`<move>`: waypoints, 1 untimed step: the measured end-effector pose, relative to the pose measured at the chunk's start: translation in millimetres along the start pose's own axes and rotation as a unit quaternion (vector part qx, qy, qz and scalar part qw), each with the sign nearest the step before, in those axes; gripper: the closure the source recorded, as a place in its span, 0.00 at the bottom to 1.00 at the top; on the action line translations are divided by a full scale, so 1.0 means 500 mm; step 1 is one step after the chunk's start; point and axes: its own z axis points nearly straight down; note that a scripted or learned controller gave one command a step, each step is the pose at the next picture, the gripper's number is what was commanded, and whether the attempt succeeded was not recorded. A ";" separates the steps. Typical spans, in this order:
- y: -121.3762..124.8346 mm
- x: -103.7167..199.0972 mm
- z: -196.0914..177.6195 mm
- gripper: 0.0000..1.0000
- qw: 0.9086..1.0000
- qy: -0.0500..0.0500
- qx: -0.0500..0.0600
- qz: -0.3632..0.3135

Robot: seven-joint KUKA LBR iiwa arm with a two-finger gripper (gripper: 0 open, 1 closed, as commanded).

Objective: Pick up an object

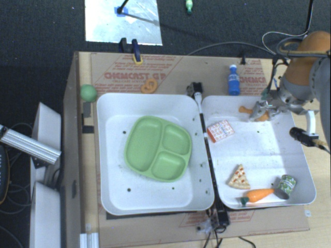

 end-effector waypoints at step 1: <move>0.007 0.212 -0.269 1.00 1.000 0.001 -0.010 0.000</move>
